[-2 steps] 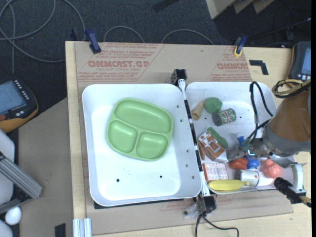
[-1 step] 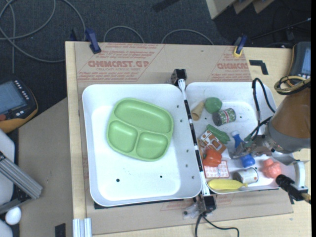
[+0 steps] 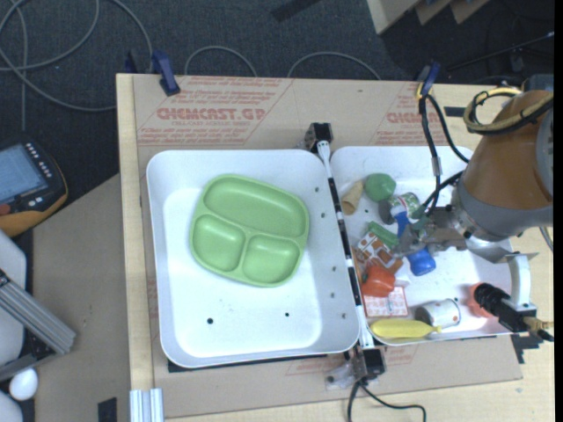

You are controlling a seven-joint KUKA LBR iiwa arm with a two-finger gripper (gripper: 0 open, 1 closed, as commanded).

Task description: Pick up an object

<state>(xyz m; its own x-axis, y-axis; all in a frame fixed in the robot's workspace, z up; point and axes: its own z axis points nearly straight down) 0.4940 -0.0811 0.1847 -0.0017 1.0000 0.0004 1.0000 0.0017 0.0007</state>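
Observation:
The right bin (image 3: 457,160) holds a heap of small things. Among them are a green round piece (image 3: 380,185), a printed can (image 3: 401,207), a blue piece (image 3: 421,263), an orange-red piece (image 3: 380,281), a red-and-white box (image 3: 385,304), a yellow banana (image 3: 401,329) and a white cylinder (image 3: 439,313). My gripper (image 3: 416,232) reaches in from the right and sits low over the middle of the heap, between the can and the blue piece. The wrist hides the things right under it.
The left bin (image 3: 167,236) holds a green divided plate (image 3: 250,229). A tan cork-like piece (image 3: 352,196) lies by the wall between the bins. An orange thing (image 3: 479,294) sits at the right bin's near right corner. Cables run over the right bin's far side.

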